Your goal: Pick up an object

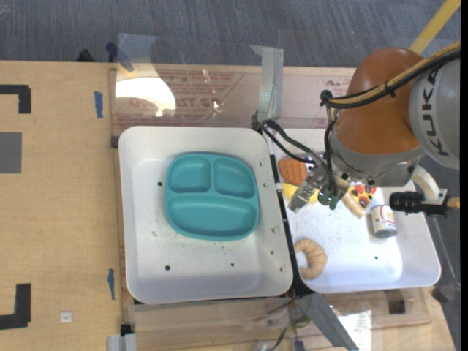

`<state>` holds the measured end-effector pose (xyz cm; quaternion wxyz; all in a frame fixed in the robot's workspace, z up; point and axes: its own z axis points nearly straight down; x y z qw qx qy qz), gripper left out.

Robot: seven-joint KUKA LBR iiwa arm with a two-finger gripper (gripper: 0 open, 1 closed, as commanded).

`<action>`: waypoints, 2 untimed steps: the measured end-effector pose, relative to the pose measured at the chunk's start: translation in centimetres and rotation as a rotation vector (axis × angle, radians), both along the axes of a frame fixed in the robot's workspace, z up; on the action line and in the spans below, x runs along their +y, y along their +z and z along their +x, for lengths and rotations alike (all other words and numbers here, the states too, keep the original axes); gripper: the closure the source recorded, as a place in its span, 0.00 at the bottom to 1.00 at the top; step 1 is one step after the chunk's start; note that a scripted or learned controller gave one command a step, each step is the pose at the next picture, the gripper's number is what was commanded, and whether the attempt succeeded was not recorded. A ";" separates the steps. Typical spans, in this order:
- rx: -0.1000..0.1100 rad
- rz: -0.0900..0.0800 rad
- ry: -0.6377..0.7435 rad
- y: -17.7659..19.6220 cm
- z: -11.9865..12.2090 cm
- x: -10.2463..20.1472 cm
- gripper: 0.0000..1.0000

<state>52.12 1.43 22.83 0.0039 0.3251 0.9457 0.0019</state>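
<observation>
gripper (pixel 316 193) low in right bin (pixel 420 269) | I can't tell its grip | I judge pick unconfirmed, lift remains

The arm (pixel 387 115) runs off the right edge, so its upper links are cut away. Its orange band and wrist cover the back of the right bin (pixel 409 269), hiding whatever lies beneath. The gripper (pixel 311 189) sits low under the wrist, too cluttered with cables to read. An orange item (pixel 292 171) and a yellow one (pixel 290 191) peek out beside it, mostly covered, their kinds unclear. A small colourful object (pixel 358 196) is half hidden too. The can's (pixel 382 220) label is too small to read.
</observation>
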 end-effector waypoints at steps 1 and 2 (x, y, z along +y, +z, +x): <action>0.010 0.001 -0.271 -1.8 -4.1 6.4 1.00; 0.007 0.002 -0.652 -0.5 -1.9 13.7 1.00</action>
